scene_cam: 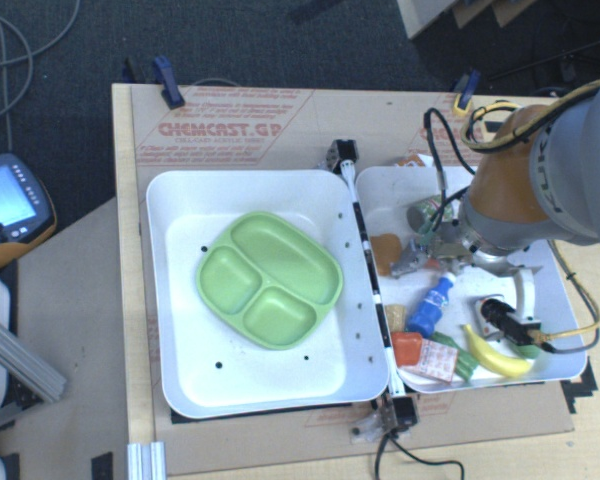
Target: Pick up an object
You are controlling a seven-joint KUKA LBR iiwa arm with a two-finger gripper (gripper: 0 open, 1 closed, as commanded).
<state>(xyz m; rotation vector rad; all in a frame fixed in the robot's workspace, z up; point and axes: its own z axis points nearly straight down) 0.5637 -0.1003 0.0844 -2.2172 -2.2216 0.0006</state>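
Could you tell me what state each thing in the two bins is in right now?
Green divided plate: right side up, flat in the left bin, compartments bare.
Blue bottle: lying on its side in the right bin.
Banana: lying flat, unpeeled, near the front edge.
Red block: resting beside the bottle's lower end.
Gripper: low in the right bin, above the bottle.

plate [270, 279] in left bin [170, 298] (bottle [432, 306], banana [496, 353] right).
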